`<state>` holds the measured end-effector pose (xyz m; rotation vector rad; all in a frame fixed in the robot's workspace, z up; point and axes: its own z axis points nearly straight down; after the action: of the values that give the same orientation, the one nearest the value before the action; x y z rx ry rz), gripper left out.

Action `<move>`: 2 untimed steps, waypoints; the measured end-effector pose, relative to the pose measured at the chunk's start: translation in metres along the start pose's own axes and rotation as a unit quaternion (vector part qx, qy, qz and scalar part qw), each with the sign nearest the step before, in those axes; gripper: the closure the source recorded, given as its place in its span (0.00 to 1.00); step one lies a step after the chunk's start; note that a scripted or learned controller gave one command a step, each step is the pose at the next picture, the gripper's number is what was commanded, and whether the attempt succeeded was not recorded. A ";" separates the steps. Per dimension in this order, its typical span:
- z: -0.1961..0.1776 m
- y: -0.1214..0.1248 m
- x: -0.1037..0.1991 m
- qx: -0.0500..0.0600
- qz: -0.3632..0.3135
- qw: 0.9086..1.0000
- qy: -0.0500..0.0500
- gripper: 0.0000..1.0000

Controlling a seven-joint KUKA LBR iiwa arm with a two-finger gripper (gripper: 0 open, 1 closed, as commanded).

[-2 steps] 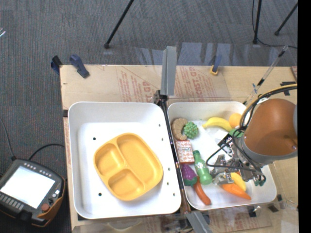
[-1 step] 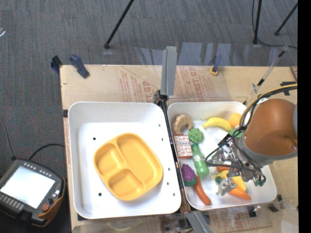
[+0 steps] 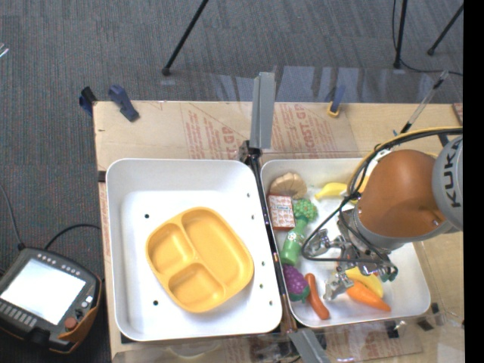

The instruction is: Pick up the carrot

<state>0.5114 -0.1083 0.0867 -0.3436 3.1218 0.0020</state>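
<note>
The carrot (image 3: 369, 297) is orange and lies flat near the front right corner of the right bin (image 3: 414, 267). A yellow toy piece (image 3: 366, 281) touches its upper side. My gripper (image 3: 342, 280) hangs low just left of and above the carrot, right beside its thick end, below the orange wrist band (image 3: 397, 195). The wrist and its cables hide part of the bin floor behind the carrot. Nothing is visibly held.
The right bin also holds a red chilli (image 3: 318, 298), a purple toy (image 3: 293, 280), a green bottle (image 3: 293, 246), broccoli (image 3: 305, 209), a red box (image 3: 281, 212), a brown roll (image 3: 287, 184) and a banana (image 3: 330, 190). The left bin (image 3: 128, 195) holds a yellow divided plate (image 3: 199, 258).
</note>
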 end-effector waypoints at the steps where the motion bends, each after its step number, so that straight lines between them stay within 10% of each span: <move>1: 0.000 -0.038 0.039 -0.001 -0.007 1.000 0.001 0.00; 2: -0.010 -0.036 0.036 -0.001 -0.008 1.000 0.000 1.00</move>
<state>0.4836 -0.1513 0.0964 -0.3701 3.1184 0.0064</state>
